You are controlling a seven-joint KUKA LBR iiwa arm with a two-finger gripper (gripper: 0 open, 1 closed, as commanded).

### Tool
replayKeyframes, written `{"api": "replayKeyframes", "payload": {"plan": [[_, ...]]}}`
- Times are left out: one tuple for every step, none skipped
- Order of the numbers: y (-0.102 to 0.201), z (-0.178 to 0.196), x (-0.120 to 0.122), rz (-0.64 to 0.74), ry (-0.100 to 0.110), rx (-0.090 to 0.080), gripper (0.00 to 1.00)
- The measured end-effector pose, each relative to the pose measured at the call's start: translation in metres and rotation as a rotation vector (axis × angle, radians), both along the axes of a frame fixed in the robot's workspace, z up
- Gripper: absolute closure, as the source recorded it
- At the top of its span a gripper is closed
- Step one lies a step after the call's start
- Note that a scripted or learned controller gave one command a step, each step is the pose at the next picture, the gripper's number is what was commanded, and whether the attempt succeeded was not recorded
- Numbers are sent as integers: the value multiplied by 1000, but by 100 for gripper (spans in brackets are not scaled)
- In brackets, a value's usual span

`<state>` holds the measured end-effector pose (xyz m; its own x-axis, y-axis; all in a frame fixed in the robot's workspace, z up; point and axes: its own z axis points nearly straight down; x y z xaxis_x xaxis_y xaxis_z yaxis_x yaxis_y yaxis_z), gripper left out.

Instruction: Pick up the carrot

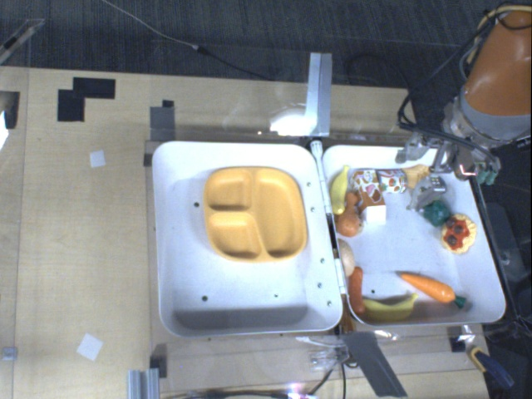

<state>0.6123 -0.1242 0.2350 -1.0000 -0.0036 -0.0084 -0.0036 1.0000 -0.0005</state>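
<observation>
We find the carrot lying in the lower right of the frame, inside the right bin, orange body running leftward and green stub pointing right. A banana lies just below it, close to touching. The gripper hangs over the upper right part of the same bin, near a small green item; we cannot tell its state from this angle. Nothing sits between it and the carrot except a round red-and-yellow toy off to the right.

In our judgement the approach is not yet made. The descent should centre on the orange body and close across its narrow width, keeping clear of the banana.

A patterned packet shows red marks; no writing is legible. The yellow tray in the left bin bears no label.
</observation>
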Motion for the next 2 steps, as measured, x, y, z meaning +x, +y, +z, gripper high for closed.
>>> {"api": "replayKeyframes", "payload": {"plan": [[-28, -91, -78, -70, 8, 1, 0], [-19, -140, -116, -74, -3, 0, 0]]}}
